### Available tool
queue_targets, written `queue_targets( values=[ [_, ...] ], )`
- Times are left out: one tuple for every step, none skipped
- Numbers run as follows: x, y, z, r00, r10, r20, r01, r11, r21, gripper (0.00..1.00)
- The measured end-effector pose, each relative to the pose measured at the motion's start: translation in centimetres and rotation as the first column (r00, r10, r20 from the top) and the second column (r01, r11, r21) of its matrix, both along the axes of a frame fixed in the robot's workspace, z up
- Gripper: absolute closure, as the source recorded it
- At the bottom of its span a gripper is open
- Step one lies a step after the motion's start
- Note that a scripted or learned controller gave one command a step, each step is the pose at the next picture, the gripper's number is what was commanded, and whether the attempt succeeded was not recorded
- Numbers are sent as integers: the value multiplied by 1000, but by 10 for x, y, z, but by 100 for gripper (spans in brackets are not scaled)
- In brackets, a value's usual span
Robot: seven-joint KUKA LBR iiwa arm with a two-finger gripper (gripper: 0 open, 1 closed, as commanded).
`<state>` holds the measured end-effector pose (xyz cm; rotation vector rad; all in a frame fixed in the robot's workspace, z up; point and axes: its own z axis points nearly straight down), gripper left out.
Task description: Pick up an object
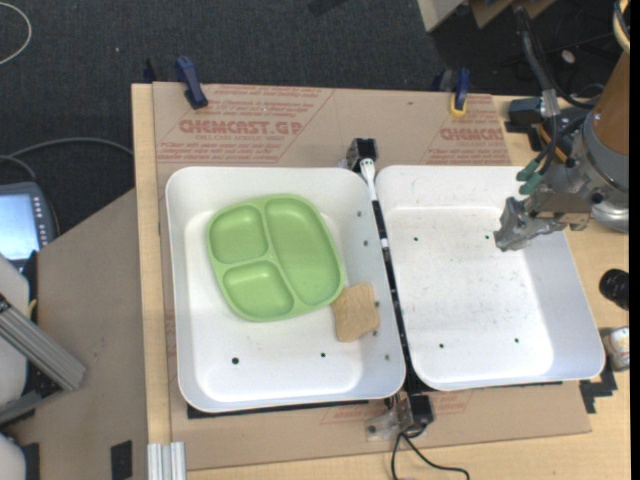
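Green plate (274, 258) (left bin) lies well apart from end effector (512, 230).

There are 2 white bins: the left bin (190, 268) and the right bin (560, 298). The left bin holds 2 things: 1 green plate (275, 258) with 3 compartments, and 1 tan sponge (355, 313) touching the plate's lower right edge. There is 1 robot arm (600, 158) with 1 gripper (510, 230) over the right bin. 2 clamps sit on the board's far edge: 1 blue clamp (190, 81) and 1 blue-and-yellow clamp (460, 91).
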<state>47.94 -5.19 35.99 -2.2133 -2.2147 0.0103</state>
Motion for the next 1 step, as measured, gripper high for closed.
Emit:
queue_targets(
  values=[
    [23,22,104,1000,3,27,-2,1000,-4,100]
  ],
)
